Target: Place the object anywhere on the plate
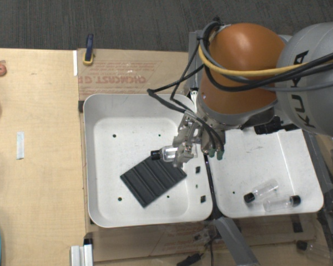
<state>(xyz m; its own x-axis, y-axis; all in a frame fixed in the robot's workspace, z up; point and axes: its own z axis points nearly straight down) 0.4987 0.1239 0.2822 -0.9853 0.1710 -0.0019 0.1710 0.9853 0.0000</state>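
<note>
Arm [250,71] reaches in from the right, orange band over the seam between the two white bins. Gripper [176,153] hangs over the left bin [100,165], at the far right corner of the dark ridged plate [153,180]. Small clear vial with a black cap [165,154] sits at the fingertips, touching or just above the plate's far edge; looks pinched between the fingers, though the view is cluttered there. The plate lies flat, turned at an angle, near the middle of the left bin. Right bin [255,154] holds two more clear vials with black caps [261,193] [282,203] in its near right part, lying just beside each other. Cardboard sheet [122,73] lies beyond the left bin.
</note>
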